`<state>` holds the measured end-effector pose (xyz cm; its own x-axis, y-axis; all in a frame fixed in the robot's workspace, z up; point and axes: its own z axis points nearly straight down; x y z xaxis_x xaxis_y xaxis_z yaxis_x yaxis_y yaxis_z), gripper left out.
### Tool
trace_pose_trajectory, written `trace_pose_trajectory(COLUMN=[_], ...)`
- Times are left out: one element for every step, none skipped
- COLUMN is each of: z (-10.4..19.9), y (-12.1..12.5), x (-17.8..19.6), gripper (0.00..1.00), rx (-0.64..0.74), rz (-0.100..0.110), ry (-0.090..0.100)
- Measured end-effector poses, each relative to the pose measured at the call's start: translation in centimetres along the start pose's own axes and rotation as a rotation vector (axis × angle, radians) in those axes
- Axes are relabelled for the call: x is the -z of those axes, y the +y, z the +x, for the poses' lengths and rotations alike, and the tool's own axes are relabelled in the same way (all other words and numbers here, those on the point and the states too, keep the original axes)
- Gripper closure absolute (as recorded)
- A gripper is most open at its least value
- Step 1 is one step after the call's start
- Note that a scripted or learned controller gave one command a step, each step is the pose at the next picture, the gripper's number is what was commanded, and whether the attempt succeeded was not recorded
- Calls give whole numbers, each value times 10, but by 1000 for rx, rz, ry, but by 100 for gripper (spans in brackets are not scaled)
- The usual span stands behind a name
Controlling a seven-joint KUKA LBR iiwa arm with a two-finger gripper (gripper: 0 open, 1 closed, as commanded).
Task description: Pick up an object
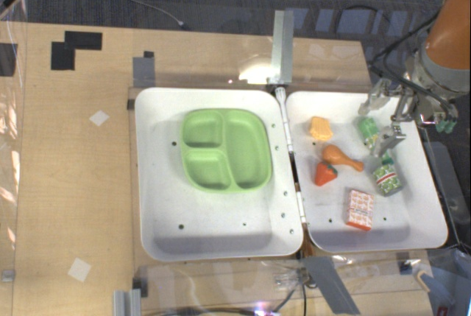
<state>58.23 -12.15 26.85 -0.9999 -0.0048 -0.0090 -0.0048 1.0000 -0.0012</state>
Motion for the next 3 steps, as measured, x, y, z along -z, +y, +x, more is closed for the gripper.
trace_pose_trajectory(z=[61, 46, 41], y=[-8, 20, 20], x=[-163, -178, -163], gripper=[0, 0, 100], rx=[11, -541, -536], rz=[1, -1, -2], ry=[-6, -6, -24])
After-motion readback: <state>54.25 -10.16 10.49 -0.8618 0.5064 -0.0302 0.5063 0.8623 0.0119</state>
